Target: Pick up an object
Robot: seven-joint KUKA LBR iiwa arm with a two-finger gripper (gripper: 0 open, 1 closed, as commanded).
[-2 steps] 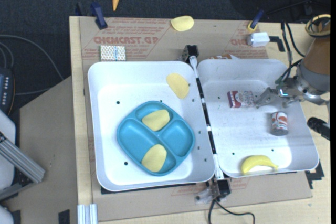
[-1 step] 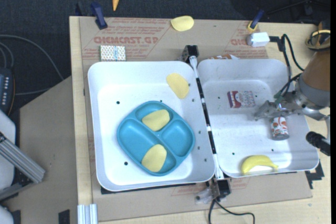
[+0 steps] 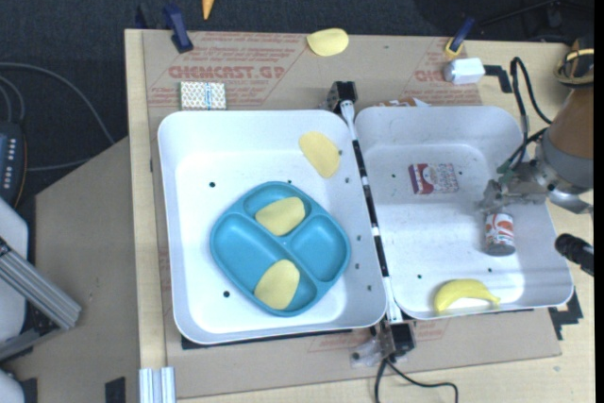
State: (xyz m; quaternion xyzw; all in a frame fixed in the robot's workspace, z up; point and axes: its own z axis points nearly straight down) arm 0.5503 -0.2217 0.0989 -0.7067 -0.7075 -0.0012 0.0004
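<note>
Here the grey claw [image 3: 505, 195] hangs right above the small red and white can [image 3: 499, 231] standing up in the right white bin [image 3: 444, 123], so it only needs to go straight down, but I cannot tell its state

The bench [image 3: 151, 203] carries two white bins: the left bin [image 3: 189, 231] toward nine o'clock, the right bin [image 3: 453, 123] toward three. A yellow piece [image 3: 327, 41] lies at twelve o'clock, a patterned packet [image 3: 203, 94] at eleven.
</note>
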